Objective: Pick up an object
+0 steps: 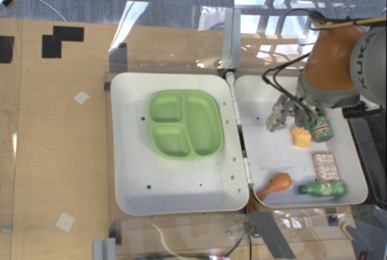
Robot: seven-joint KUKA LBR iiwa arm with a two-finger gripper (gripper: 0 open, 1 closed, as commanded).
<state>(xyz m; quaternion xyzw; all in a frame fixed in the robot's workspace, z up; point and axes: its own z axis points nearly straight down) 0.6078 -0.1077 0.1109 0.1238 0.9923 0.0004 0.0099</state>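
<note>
Objects to pick: 5 small things lie in the right bin (260, 132), all toward its right and near parts.
Yellow block (301, 136): just right of the end effector, touching or nearly touching the green can.
Green can (320, 129): tilted, at the arm's near edge, just right of the yellow block.
Pink box (325, 166): nearer than the can, by the bin's right wall.
Green bottle (322, 189): on its side near the bin's near-right corner, just beyond the pink box toward the viewer.
Orange drumstick-shaped toy (274, 185): at the bin's near-left corner, left of the bottle.
End effector (277, 121): low over the right bin's middle, beside the yellow block; nothing visible between its fingers, and I cannot tell whether they are spread or pressed together.
Arm (338, 65): grey with an orange band, over the bin's far-right part.
Left bin (130, 192): holds a green 3-compartment plate (184, 124) near its centre.
Tabletop (54, 150): tan, carrying both bins.
</note>
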